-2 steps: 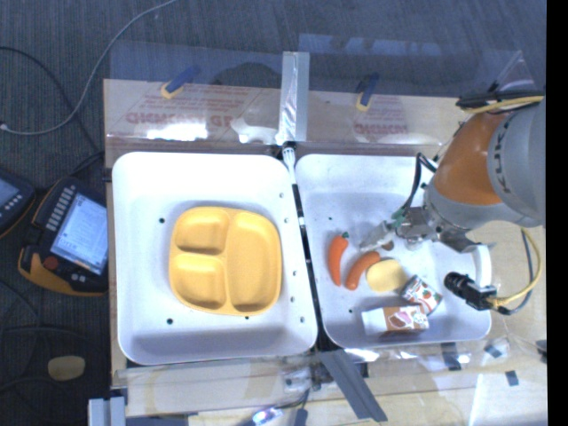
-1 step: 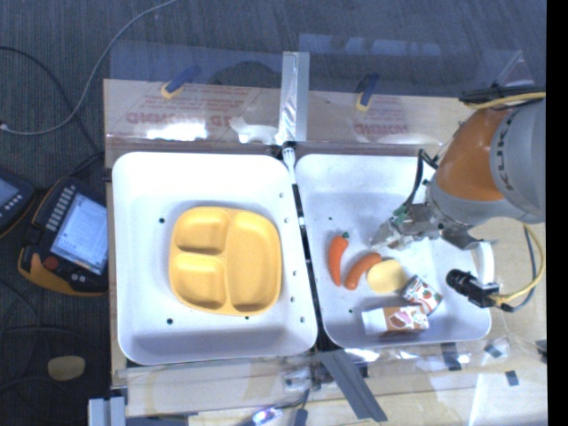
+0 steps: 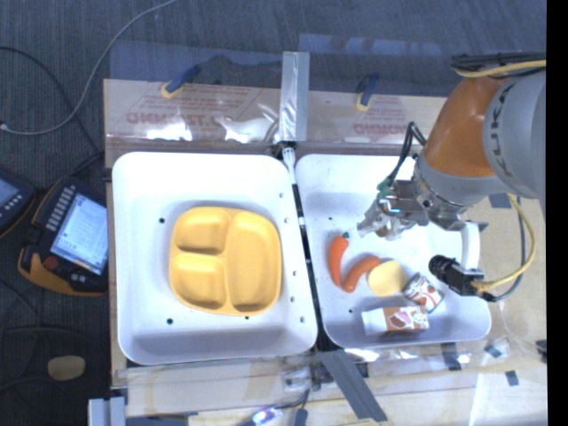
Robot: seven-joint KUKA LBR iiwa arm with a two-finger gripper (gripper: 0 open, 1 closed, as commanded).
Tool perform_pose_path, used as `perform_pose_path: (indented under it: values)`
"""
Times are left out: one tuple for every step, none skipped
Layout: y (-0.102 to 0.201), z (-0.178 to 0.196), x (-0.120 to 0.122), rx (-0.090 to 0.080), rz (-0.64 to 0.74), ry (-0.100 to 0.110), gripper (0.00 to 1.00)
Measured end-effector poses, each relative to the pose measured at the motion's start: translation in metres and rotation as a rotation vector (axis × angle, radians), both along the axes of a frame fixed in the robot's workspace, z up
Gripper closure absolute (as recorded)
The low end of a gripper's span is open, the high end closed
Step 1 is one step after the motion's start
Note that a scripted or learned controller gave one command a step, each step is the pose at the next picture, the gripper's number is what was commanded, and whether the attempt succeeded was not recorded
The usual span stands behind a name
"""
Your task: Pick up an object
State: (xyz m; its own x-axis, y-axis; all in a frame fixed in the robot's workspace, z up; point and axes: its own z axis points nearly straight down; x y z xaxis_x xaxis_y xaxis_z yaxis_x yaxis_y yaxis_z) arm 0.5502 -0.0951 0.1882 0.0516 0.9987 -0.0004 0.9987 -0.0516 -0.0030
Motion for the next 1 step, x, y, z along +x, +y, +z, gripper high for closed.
perform_pose_path:
  values:
    - [0.0103, 0.0044, 0.0763, -0.002, -0.001, 0.000, 1.00]
